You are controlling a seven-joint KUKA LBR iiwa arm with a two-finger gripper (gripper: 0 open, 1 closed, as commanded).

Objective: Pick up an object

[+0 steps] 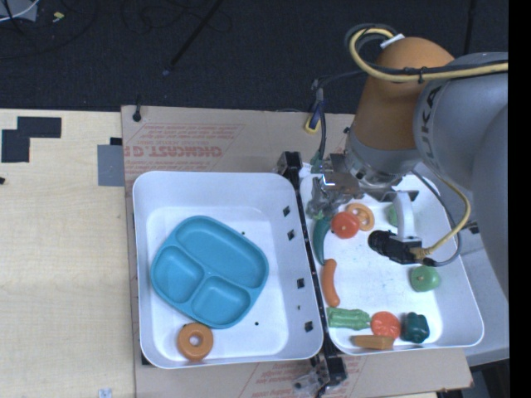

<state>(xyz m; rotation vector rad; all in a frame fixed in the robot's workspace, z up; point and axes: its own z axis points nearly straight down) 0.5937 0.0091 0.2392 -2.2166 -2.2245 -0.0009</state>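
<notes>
My gripper (323, 199) hangs low over the far left corner of the right bin (452, 301), below the orange band of the arm (398, 98). Just to its right lie a red tomato (343, 225) and an orange ring (362, 215). A dark teal piece (319, 239) lies directly beneath the gripper along the bin's left wall. Whether anything is held cannot be seen. Further forward in the bin are an orange sausage (331, 282), a green pod (348, 317), a second red tomato (384, 323), a dark green piece (415, 327) and a green apple (425, 279).
The left bin (158, 197) holds a blue divided plate (209, 269) and a brown doughnut (195, 340) at its front. A black fitting with a yellow cable (397, 246) hangs over the middle of the right bin. The wall between the bins stands just left of the gripper.
</notes>
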